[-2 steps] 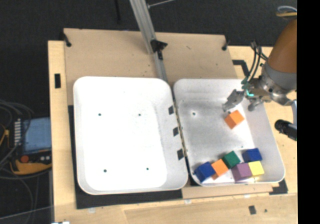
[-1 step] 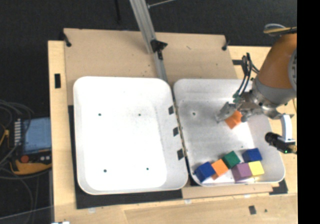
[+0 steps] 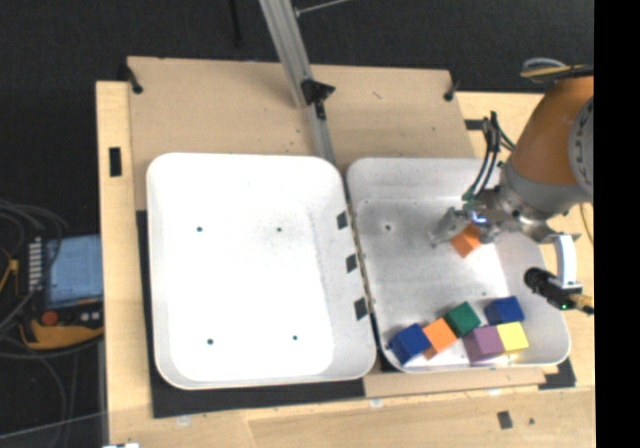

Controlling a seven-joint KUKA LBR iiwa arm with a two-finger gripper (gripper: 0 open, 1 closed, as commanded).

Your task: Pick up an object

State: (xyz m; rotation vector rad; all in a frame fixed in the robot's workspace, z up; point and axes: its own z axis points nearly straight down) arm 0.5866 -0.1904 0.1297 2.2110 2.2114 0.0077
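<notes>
My gripper (image 3: 462,233) hangs over the upper right part of the right bin (image 3: 400,266), reaching in from the right. A small orange block (image 3: 465,244) sits between its two fingers, and the fingers are shut on it. Along the bin's front edge lies a cluster of blocks: a blue one (image 3: 408,342), an orange one (image 3: 439,334), a green one (image 3: 462,318), a purple one (image 3: 485,342), a yellow one (image 3: 513,337) and a second blue one (image 3: 503,311).
The left bin (image 3: 250,266) stands beside the right one, their rims touching. A slanted metal pole (image 3: 285,31) rises from behind the bins. The arm's orange band (image 3: 545,136) is over the right bin's far right corner.
</notes>
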